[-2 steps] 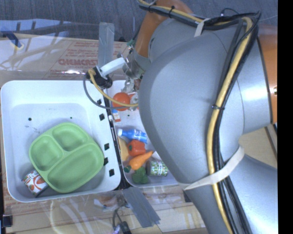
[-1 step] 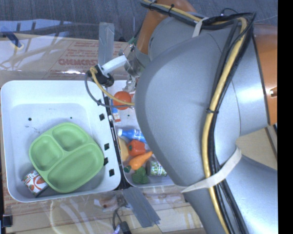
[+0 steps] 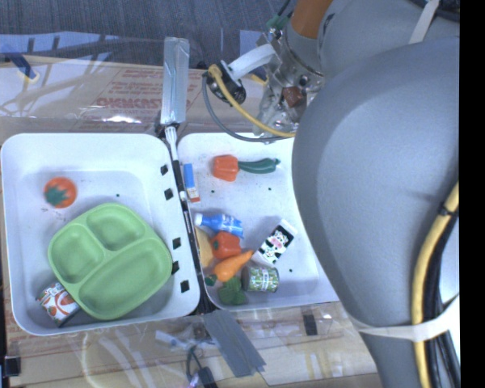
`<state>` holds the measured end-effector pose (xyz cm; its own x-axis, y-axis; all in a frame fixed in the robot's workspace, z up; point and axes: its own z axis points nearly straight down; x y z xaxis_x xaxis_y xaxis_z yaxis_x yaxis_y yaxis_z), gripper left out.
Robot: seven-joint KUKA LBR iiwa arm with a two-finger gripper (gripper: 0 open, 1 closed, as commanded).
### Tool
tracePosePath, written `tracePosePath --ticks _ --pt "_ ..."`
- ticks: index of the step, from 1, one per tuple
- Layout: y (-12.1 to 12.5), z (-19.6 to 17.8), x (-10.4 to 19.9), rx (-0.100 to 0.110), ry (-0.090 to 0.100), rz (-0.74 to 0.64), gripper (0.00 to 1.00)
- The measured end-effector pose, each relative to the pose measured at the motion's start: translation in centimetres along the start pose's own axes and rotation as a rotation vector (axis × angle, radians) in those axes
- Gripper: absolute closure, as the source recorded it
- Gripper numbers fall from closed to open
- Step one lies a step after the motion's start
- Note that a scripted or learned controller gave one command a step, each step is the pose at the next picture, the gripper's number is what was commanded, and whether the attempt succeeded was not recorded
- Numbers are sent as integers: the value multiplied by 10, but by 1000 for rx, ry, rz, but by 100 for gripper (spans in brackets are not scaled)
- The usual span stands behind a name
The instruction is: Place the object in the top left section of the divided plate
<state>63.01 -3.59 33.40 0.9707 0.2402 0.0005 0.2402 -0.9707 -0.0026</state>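
The green divided plate (image 3: pixel 105 285) lies in the left bin (image 3: pixel 20 156), with nothing in its three sections. A red tomato (image 3: pixel 60 191) sits behind it and a small printed can (image 3: pixel 56 304) lies at its near left corner. My gripper (image 3: pixel 281 113) hangs over the far rim of the right bin (image 3: pixel 307 285), up beside the yellow cables, and it is partly hidden by the wrist. An orange pepper (image 3: pixel 225 166) and a green chili (image 3: pixel 259 166) lie just in front of it. Nothing shows in its grasp.
The right bin also holds a blue tube (image 3: pixel 190 182), a blue bottle (image 3: pixel 220 223), a carrot (image 3: pixel 230 265), a cow-print carton (image 3: pixel 275 243), a green can (image 3: pixel 263 280) and a green vegetable (image 3: pixel 230 293). The grey arm (image 3: pixel 380 184) covers the bin's right side.
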Motion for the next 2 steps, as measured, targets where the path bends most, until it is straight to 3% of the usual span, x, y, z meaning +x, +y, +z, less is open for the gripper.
tracePosePath --ticks 1,2 --pt "50 -89 -6 0 -1 35 100" --pt "47 135 -27 5 -12 -102 100"
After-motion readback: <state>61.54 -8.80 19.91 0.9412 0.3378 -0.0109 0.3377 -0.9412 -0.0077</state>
